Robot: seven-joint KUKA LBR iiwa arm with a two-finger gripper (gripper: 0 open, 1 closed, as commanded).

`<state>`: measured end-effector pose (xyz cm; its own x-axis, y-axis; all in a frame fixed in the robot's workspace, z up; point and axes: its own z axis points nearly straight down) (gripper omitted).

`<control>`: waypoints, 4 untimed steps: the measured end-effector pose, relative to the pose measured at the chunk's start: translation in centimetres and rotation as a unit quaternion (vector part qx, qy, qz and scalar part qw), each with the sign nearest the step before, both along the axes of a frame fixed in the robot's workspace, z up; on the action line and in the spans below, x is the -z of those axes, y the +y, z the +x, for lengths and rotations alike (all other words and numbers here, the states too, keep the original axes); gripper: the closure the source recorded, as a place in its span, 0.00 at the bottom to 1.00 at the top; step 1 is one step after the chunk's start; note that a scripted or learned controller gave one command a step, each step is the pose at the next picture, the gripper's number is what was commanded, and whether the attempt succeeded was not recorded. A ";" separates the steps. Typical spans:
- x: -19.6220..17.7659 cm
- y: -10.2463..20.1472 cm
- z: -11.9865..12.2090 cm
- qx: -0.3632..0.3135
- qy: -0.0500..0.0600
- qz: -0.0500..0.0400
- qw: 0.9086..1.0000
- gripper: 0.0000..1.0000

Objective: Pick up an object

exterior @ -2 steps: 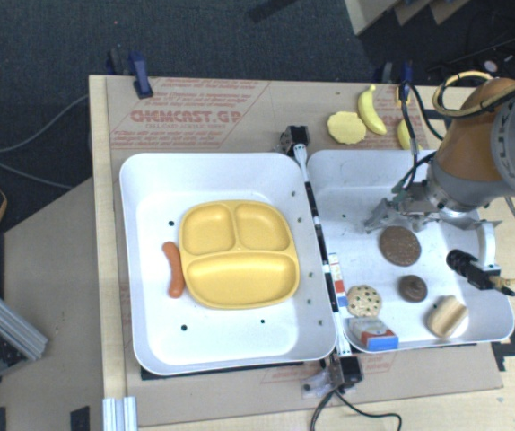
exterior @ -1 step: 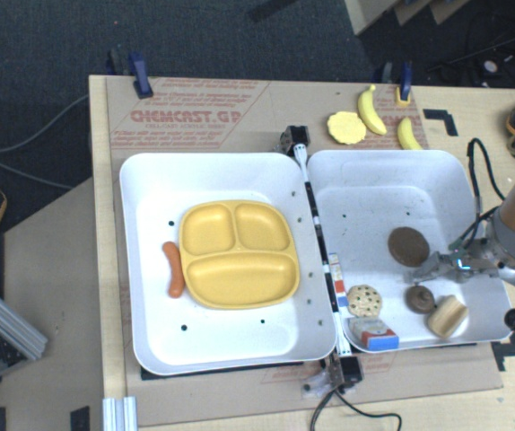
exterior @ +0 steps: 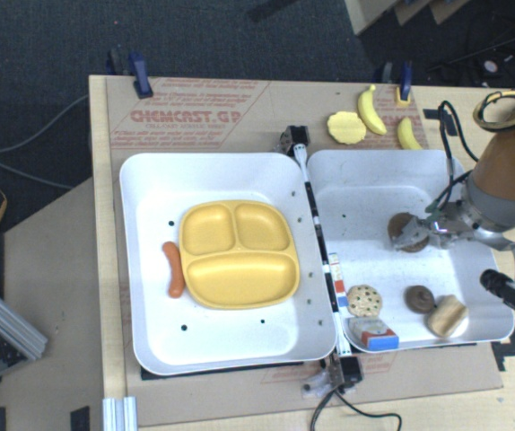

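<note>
A grey arm (exterior: 501,182) with an orange band reaches in from the right over the right-hand white bin (exterior: 365,182), its gripper (exterior: 414,232) low above the bin floor at a dark brown, round piece (exterior: 402,232). The metal fingers sit against that piece, but whether they are spread or closed on it cannot be told from this angle.

Nearer the front of the same bin lie a chocolate-chip cookie (exterior: 363,301), a dark brown doughnut-like piece (exterior: 420,298) and a tan bread roll (exterior: 447,316), the last two just beside each other. A small red-and-blue item (exterior: 379,337) rests in the bin's front-left corner, close below the cookie.

The left-hand white bin (exterior: 150,196) holds a yellow divided plate (exterior: 238,253) near its middle, with an orange-red sausage (exterior: 175,268) lying just beside the plate's left edge.

On the tabletop (exterior: 186,115) behind the right bin sit a yellow chip-like piece (exterior: 347,127) and two toy bananas (exterior: 372,110), (exterior: 408,134), well apart from the gripper. Blue clamps (exterior: 138,74) grip the tabletop's rear edge, and printed red lettering runs across the board behind the left bin.
</note>
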<state>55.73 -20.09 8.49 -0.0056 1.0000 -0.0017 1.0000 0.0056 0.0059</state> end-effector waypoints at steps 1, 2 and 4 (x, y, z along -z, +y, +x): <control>0.0 6.0 3.2 -0.001 0.001 0.001 1.000 0.00; -1.0 5.5 3.1 0.002 0.000 0.000 1.000 1.00; -0.3 9.8 11.1 -0.001 -0.002 -0.001 1.000 0.00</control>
<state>66.88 -10.29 8.78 -0.0065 1.0000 -0.0036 0.9999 0.0066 0.0109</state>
